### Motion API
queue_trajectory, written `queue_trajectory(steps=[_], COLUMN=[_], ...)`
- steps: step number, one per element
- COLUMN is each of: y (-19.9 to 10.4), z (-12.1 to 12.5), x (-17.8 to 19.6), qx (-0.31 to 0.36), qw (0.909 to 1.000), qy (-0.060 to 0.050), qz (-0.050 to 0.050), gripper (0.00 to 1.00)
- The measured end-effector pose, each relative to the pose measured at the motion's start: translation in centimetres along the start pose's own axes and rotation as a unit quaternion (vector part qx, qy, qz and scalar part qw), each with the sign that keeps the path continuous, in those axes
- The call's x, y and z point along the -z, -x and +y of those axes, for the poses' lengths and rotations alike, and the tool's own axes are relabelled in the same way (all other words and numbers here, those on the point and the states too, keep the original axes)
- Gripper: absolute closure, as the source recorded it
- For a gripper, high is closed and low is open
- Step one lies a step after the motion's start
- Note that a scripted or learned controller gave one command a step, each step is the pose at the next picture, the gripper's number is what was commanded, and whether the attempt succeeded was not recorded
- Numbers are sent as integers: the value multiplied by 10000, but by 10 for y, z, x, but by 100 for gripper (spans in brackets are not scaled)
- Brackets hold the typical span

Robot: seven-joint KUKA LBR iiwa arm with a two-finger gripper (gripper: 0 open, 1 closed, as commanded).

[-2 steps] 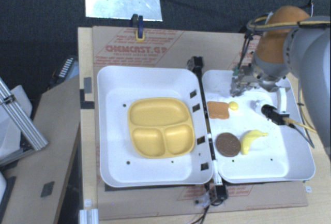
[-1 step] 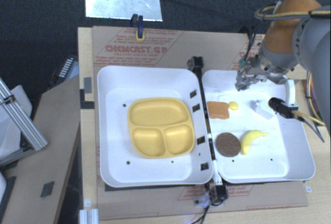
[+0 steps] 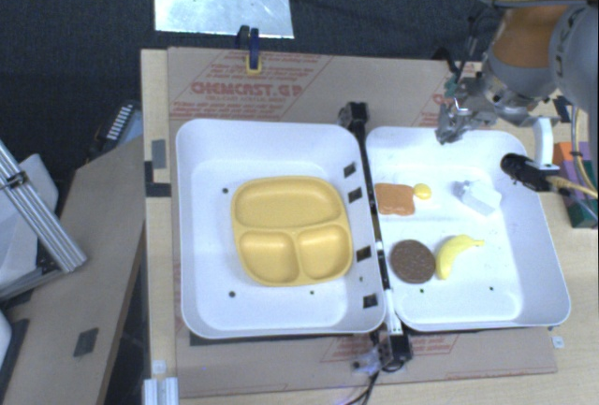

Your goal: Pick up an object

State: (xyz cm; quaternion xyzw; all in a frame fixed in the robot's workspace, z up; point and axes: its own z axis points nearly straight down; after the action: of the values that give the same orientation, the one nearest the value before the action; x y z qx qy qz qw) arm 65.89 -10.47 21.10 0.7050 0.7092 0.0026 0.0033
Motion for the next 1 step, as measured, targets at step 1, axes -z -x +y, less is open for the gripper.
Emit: queue_trajectory(steps=[1], y=[0], z=[2], x=[55], qx=[1], qw=[10000], qy=[1], qz=[-1], gripper=[100])
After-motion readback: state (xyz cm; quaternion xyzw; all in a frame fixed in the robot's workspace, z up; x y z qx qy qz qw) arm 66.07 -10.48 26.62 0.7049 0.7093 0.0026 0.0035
